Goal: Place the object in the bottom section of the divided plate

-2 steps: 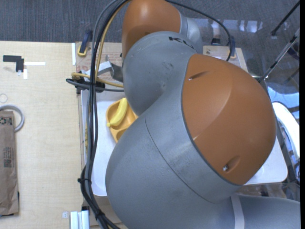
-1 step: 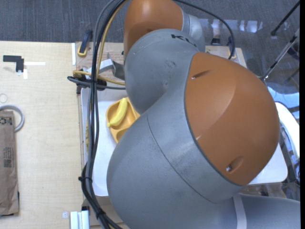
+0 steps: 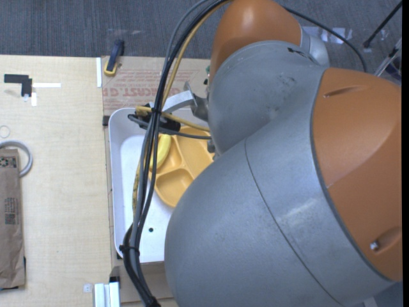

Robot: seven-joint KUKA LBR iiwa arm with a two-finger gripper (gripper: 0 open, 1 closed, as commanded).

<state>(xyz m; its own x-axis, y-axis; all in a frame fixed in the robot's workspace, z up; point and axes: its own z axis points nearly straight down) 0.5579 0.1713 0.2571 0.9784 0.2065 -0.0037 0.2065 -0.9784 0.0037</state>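
The big grey and orange arm (image 3: 287,171) is closest to the camera and covers most of the right half of the view. Its black and yellow cables (image 3: 153,146) hang in front of a shallow white bin (image 3: 121,171). The pincer is hidden behind the arm, so I cannot tell if it is wide or narrow. Inside the bin lies the yellow divided plate (image 3: 182,165), partly covered by the arm; a yellow object (image 3: 164,149) lies at its left edge, but which section I cannot tell. Left of the bin, the wooden table (image 3: 57,171) carries a brown paper bag (image 3: 9,216). Farther back, a yellow and black tool (image 3: 114,57) rests on cardboard (image 3: 147,82).
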